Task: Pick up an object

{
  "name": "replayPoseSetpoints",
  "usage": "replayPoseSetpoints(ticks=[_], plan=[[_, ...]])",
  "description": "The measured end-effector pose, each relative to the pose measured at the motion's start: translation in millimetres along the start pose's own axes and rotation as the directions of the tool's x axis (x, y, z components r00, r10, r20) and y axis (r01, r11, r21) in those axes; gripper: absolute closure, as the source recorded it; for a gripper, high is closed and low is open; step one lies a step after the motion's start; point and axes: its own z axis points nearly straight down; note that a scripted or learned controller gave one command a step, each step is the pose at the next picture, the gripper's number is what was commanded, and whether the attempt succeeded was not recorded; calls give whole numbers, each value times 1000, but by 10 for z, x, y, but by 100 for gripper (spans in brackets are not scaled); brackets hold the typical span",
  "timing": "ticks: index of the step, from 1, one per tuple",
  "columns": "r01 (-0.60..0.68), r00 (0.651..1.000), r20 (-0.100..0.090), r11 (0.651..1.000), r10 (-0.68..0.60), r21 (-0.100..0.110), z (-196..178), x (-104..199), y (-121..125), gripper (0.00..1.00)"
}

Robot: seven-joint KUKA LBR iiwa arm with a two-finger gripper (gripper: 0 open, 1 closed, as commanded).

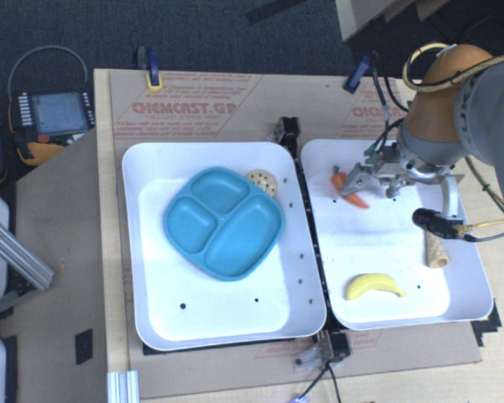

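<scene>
Sitting in the left bin (143, 250) is a blue divided plate (224, 222) with a cookie (261, 180) touching its rim at one o'clock. In the right bin (462, 296), a carrot (350, 193) lies at eleven o'clock just beside the gripper (376, 173); whether the gripper is spread or pressed together I cannot tell. A banana (373, 286) lies at six o'clock and a tan stick (437, 252) at three o'clock.

My one camera sits fixed above the bench (109, 225) | tilted down at a slant | far enough back to frame both the left bin (151, 309) and right bin (466, 288) whole | arm (454, 99) enters from the frame's right.
</scene>
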Motion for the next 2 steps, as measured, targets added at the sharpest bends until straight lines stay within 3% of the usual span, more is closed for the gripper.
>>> replayPoseSetpoints(ticks=[1, 2], plan=[[0, 1000, 5, 1000, 0, -4, -106, -9, 2, 100], [1, 1000, 7, 1000, -1, -13, -738, 44, 48, 100]])
